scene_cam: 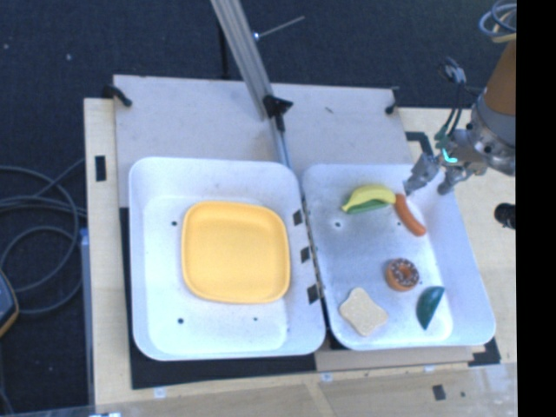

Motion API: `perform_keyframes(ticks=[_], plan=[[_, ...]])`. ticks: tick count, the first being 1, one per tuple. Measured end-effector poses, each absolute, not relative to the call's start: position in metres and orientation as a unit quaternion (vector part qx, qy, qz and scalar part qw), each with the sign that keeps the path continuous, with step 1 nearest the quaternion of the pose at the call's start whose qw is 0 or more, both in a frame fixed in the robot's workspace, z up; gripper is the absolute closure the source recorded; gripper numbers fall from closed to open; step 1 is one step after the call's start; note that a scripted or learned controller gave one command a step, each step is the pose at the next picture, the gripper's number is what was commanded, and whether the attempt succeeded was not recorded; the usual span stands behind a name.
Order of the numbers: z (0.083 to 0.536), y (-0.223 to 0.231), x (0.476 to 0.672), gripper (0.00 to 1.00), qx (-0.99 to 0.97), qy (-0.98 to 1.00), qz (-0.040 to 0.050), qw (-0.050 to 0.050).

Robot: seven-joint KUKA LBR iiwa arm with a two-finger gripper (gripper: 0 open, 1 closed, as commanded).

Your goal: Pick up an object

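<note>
Status: pick not yet made. Tool [432,179] spread wide, holding nothing, poised at the right bin [465,259] far rim, apparently just above the sausage [411,215]. Banana [367,199], donut [402,274], bread slice [362,311] lie loose: 0 lifted.

The grey arm with its orange band [502,85] runs off the right side, so most of it is cut away. The tilted silver metal pole [243,46] leaves the top edge. A loop of black cable [39,233] slips out at the left. The dark green wedge-shaped toy [429,307] is too small to identify, perhaps a leaf.
</note>
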State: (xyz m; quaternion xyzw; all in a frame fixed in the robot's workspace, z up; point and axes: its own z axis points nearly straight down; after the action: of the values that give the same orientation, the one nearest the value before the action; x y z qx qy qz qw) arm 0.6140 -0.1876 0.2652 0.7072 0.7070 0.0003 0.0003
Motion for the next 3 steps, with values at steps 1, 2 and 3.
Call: perform_keyframes(ticks=[1,2,3], plan=[[0.265,-0.188,0.614,0.0,0.707,0.707,0.0003,0.0],[0.223,-0.185,0.615,0.0,0.707,0.707,-0.001,-0.001],[0.18,-0.181,0.615,0.0,0.707,0.707,-0.0011,-0.001]])
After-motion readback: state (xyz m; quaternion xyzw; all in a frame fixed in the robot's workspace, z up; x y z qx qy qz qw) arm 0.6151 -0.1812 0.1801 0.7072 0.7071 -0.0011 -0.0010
